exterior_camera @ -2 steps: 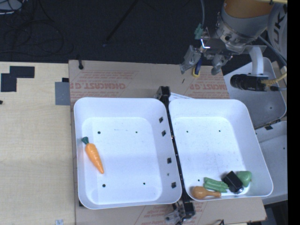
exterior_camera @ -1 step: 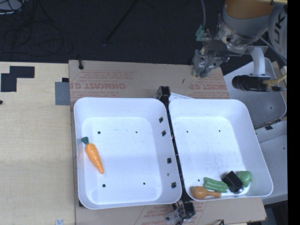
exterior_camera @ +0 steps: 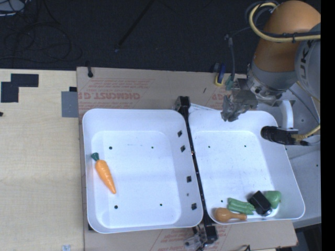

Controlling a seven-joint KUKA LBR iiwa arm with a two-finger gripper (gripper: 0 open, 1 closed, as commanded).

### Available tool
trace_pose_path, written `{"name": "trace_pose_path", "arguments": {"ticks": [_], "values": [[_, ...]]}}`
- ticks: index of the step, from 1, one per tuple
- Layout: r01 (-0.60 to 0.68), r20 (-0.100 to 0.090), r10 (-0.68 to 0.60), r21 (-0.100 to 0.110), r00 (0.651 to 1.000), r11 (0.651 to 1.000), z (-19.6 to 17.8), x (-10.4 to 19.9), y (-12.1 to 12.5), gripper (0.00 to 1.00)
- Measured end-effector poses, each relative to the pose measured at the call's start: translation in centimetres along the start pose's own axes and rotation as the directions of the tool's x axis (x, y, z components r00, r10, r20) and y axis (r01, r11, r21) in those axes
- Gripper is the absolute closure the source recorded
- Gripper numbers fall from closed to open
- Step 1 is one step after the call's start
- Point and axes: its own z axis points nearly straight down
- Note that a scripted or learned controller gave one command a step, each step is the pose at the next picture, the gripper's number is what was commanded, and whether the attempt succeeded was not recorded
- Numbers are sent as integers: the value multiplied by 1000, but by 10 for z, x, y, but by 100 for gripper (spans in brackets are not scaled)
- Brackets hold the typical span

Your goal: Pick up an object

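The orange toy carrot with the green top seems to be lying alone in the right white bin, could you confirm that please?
Not quite: the orange toy carrot lies alone in the left white bin, near its left wall, as the camera view shows.

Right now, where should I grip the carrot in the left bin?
Grip the carrot across its thick upper half, just below the green top, coming straight down. It lies flat and alone, tapering toward the near-right, so fingers should probably close across its width there.

orange carrot lies flat, slanted, green top toward the far left, near the left bin's left wall.
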Motion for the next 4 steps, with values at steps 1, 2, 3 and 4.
{"name": "trace_pose_path", "arguments": {"ticks": [1,2,3,4], "values": [[10,-1,-10,-15,1000,1000,-22,58,24,100],[9,-2,-9,-17,1000,1000,-81,81,-7,100],[11,-2,-11,-19,1000,1000,-143,143,9,100],[5,1,-5,-4,1000,1000,-56,126,-3,100]]}}
